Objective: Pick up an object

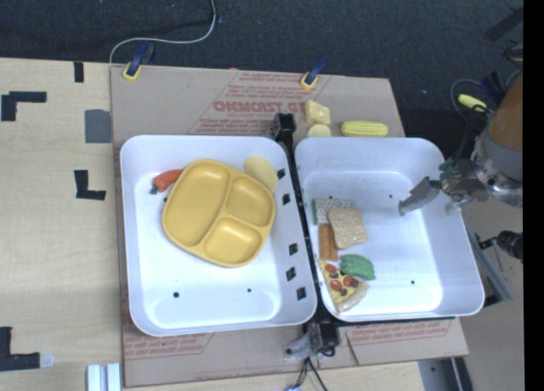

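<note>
The gripper (422, 195) hangs over the right bin (442, 245); I cannot tell its jaws' state. It should move to the bread (347, 226), then go straight down.

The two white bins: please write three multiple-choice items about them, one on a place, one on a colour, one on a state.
1. Where does the pizza slice lie?
A. left bin
B. right bin
C. on the cardboard

2. What colour is the divided plate?
A. yellow
B. blue
C. red

3. How is the gripper placed?
A. over the right bin's right part, apart from the food
B. pressing on the plate
C. over the left bin

Key: 1 B, it lies near that bin's front-left corner. 2 A, it is plainly yellow. 3 A, bare bin floor separates it from the bread slice.
</note>
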`<state>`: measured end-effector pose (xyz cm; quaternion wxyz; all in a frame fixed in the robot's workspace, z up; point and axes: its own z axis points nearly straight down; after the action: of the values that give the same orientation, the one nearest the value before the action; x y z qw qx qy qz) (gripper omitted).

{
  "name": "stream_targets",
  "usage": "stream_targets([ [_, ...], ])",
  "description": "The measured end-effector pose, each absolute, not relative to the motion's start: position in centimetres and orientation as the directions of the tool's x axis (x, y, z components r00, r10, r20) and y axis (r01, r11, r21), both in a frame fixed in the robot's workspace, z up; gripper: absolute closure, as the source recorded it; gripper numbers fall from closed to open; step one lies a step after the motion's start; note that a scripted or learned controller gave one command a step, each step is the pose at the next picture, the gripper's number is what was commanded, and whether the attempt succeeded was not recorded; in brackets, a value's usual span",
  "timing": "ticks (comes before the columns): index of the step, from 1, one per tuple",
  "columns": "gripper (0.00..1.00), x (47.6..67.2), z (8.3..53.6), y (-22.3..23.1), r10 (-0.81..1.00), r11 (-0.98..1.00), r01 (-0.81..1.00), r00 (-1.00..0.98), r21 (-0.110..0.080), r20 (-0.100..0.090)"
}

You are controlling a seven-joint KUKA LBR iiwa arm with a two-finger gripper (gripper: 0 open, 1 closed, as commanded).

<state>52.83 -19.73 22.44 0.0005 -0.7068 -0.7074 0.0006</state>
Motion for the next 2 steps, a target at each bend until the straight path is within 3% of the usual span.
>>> stream_targets([
  [1,0.0,56.1,10.1,-12.4,1.0,0.0,1.0,0.0,0.014,-0.002],
  [2,0.0,62.3,9.1,-9.3,1.0,0.004,1.0,-0.004,0.011,-0.001],
])
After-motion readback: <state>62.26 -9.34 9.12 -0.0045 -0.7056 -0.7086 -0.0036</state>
